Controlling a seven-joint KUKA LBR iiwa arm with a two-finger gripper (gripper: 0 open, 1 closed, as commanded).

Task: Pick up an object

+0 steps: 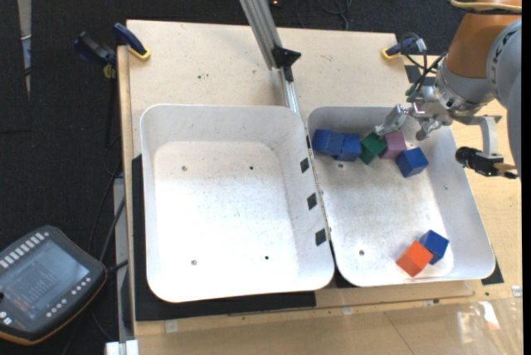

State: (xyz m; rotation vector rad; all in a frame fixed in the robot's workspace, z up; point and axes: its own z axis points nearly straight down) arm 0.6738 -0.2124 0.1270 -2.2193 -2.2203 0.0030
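Observation:
My gripper (406, 129) hangs over the back of the right bin (465, 204), its fingers spread open with nothing between them. Just below it lies a pink block (397, 143), touching a green block (373, 148) on its left. Two blue blocks (336, 144) sit side by side further left, near the bin's back left corner. Another blue block (411, 162) rests just right of the pink one. At the front right, an orange block (414, 260) and a small blue block (434, 245) lie together.
The left bin (166, 179) stands beside the right one. A metal pole (253, 1) slants up from the back edge between the bins. Clamps (129, 42) grip the board's back corners. A control pendant (41, 283) lies at front left.

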